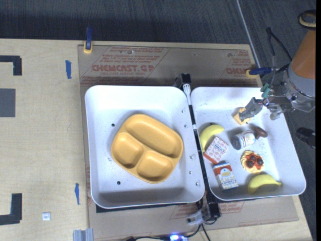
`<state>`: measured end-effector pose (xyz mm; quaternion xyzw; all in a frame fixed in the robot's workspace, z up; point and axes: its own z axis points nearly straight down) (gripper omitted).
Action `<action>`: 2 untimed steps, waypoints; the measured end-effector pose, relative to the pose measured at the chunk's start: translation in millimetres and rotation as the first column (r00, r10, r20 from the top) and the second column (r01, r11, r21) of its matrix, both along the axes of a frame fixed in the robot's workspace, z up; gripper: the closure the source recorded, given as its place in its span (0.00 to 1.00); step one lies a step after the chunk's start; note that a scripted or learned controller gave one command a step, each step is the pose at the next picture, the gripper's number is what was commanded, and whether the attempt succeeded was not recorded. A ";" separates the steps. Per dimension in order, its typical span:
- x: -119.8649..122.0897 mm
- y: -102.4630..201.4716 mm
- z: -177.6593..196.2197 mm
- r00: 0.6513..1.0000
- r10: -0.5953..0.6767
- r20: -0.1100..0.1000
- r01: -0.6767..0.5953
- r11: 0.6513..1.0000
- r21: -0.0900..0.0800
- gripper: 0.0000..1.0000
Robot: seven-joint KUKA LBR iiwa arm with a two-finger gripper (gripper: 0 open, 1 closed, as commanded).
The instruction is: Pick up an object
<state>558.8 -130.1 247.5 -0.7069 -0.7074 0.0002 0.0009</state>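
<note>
grey arm (301, 87), orange band, black cables, metal gripper (264, 102).

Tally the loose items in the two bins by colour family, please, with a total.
Yellow or tan: 4: divided tray in the left bin, two banana-like pieces, small block at the gripper.
Red and white: 3: packet, carton, round pizza-like piece.
Other: 2: small can, brown piece.
Total: 9

bins 2 (95, 134) (296, 169) | yellow tray 1 (145, 147) | bananas 2 (210, 133) (263, 183) | cartons 2 (216, 149) (226, 176)
</note>
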 end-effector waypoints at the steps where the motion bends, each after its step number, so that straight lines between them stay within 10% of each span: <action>1: 20.6 -39.3 -150.7 1.000 -0.001 -0.001 0.001 1.000 0.000 0.00; 2: -22.2 15.3 -161.6 1.000 0.000 0.003 0.000 1.000 0.000 0.00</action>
